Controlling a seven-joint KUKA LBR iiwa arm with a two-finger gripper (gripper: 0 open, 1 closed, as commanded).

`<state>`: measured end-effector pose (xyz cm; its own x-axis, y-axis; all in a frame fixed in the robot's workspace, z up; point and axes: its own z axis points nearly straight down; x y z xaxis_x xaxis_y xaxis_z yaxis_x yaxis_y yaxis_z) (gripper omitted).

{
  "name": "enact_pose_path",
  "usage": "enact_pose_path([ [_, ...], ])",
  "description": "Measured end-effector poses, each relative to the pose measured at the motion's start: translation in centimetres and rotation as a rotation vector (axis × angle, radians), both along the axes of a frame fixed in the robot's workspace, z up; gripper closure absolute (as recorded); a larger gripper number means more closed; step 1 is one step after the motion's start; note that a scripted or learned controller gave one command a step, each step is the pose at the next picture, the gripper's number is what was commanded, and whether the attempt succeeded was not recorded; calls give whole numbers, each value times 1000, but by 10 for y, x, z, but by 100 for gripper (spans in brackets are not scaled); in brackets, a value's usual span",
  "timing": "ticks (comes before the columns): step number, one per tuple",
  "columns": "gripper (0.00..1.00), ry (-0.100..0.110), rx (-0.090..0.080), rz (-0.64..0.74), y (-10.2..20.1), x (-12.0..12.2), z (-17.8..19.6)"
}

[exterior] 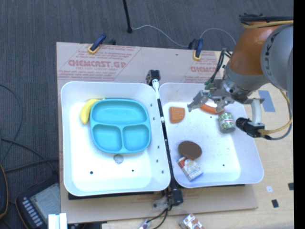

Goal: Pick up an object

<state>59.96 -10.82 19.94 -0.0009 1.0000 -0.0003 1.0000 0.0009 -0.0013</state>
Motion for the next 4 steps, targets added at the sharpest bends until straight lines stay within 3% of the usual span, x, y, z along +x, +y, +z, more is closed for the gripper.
enact_pose_path([
  [1,0,-5,-1,0,3,-25,-112],
  [2,0,-11,-2,-1,-1,-67,-111],
  [3,100,-12,-2,-2,-2,-67,-101],
  [4,0,-11,-2,-2,-2,-67,-101],
])
